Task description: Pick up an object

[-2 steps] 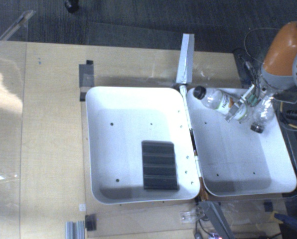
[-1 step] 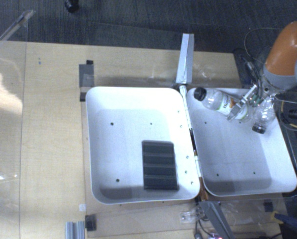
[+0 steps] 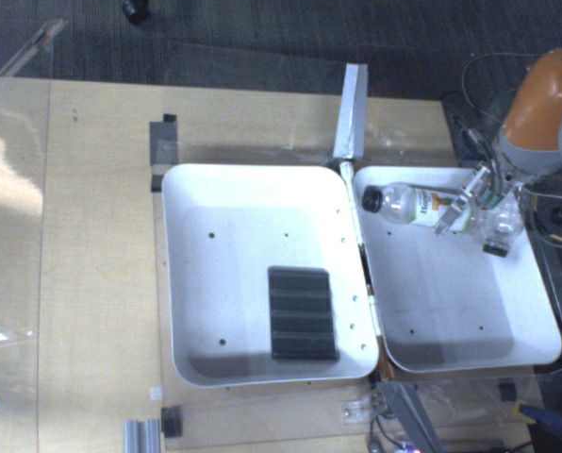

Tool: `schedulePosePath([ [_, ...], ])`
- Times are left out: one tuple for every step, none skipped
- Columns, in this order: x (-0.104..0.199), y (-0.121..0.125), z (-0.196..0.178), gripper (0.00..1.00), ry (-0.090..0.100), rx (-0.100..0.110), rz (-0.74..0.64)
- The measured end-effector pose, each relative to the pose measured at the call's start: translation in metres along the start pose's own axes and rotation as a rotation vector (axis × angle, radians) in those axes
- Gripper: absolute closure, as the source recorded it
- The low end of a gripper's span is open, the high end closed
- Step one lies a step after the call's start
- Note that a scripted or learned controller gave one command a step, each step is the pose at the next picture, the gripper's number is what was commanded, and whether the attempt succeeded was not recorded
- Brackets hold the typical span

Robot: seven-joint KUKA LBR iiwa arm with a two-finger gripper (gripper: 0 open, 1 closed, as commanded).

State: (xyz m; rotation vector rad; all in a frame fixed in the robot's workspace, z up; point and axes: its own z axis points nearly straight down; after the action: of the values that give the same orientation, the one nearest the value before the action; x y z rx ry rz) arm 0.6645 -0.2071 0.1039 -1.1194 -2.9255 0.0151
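Metal and partly see-through, the end effector (image 3: 471, 206) hangs over the far right part of the right-hand shallow white plastic bin (image 3: 470, 338), at the end of the grey arm with its rounded orange band (image 3: 537, 102), which is cut off by the picture's right edge. Whether its fingers stand wide or narrow I cannot tell: they blur into clear plastic parts and glare around them, and their tips overlap the far end of the one clear plastic bottle (image 3: 408, 203). That bottle lies on its side along the back wall of the right bin, its dark cap pointing toward the left bin and a pale label with a reddish patch wrapped around its middle; contact between it and the fingers cannot be made out. Two bins sit side by side on the light wooden tabletop (image 3: 83, 281), their rounded rims touching in the middle. One dark ribbed rectangular block (image 3: 302, 313) lies flat in the left-hand white bin (image 3: 206, 206), toward its near right part, with several ridges running across its top. Both bin floors are smooth and glossy, dotted with a few small dark holes. One grey metal bar (image 3: 351, 111) stands behind the seam between the bins. Cables at the right and near edges are tangled and hard to trace.
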Motion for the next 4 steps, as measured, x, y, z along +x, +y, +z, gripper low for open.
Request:
schedulePosePath([
  [0.014,0.008,0.003,0.00,-0.024,0.016,-0.006],
  [0.022,0.011,0.004,0.00,-0.035,0.016,0.018],
  [0.011,0.004,0.001,0.00,0.005,-0.001,0.103],
  [0.016,0.012,0.002,0.00,-0.013,0.021,0.099],
])
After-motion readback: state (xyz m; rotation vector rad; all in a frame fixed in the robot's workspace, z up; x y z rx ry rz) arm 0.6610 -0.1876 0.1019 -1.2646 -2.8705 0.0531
